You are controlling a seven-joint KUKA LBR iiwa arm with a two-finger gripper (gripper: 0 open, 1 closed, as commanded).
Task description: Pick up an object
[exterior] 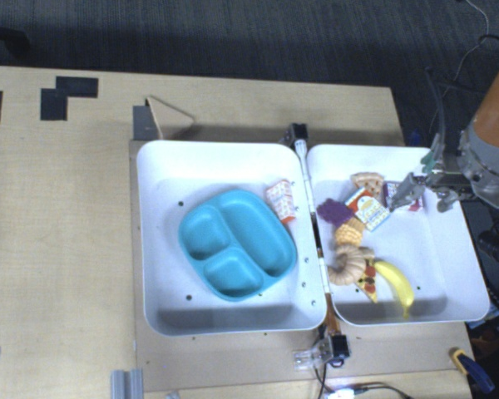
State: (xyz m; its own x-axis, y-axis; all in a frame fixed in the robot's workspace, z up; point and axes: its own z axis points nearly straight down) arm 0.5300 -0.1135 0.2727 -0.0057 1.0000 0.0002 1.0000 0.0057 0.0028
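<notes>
1 fixed camera looks down at a slant from above the bench [58, 248], far enough to take in both bins: the left bin [162, 223] near centre, the right bin [449, 248] toward 3 o'clock, dark floor at 12 o'clock.

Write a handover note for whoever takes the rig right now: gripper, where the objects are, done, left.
Gripper: over the right bin, near its upper right; nothing visibly held.
Right bin: banana, purple toy, small printed carton and a cluster of other small toys along its left side.
Left bin: blue divided plate, small packet by its upper right edge.
Done: no pick visible.
Left: grasp and lift one object.
</notes>
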